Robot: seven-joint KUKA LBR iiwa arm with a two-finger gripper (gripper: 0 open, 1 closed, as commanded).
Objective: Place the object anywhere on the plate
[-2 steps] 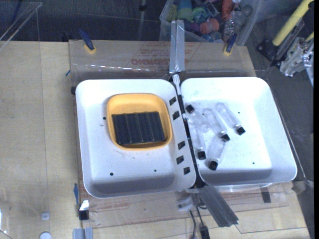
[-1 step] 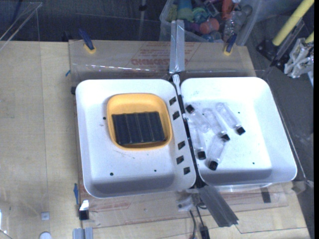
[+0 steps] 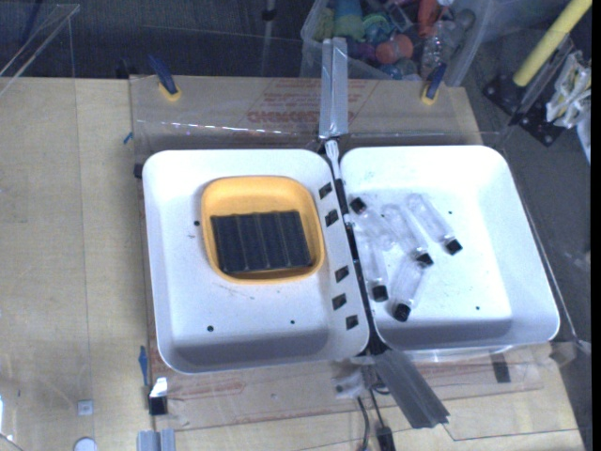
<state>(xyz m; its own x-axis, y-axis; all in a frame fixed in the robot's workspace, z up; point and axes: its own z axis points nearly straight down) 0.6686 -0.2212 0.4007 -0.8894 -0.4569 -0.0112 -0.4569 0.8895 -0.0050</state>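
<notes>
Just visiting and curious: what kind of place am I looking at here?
Probably a robotics lab test bench. Two white bins are fixed side by side, one holding an orange plate, the other clear black-capped vials; a tub of assorted toys sits behind.

From my remote feed I could tell nothing of the arm's colours, cabling or markings. At the far right stood a dark fixture (image 3: 537, 113) with a bundle of white cables (image 3: 569, 92) and a yellow tube (image 3: 563, 26) slanting over it; I could not tell whether any of it belonged to the robot.
</notes>
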